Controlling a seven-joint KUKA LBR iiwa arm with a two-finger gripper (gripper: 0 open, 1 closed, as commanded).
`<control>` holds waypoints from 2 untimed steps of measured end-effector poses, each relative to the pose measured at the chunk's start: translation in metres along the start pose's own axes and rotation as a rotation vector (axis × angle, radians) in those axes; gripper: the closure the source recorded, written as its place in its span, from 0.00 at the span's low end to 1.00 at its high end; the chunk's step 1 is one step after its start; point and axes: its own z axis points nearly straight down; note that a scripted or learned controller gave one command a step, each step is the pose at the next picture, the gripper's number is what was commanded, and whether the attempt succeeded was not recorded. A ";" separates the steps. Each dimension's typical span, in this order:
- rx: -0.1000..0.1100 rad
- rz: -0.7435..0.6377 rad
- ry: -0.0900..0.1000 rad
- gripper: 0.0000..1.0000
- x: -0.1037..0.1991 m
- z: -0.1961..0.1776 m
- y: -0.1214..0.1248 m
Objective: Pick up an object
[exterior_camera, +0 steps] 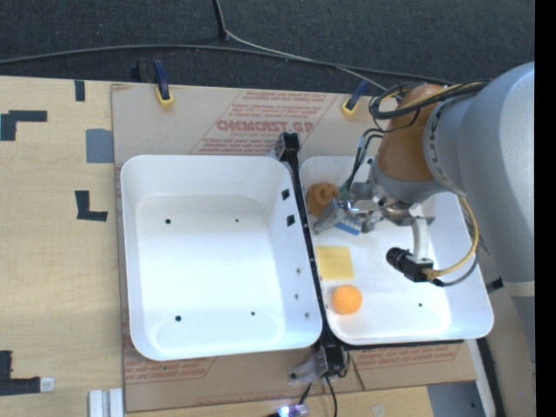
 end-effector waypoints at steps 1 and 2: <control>0.000 0.002 0.001 0.00 -0.003 -0.002 0.029; 0.000 0.003 0.001 1.00 -0.003 -0.011 0.027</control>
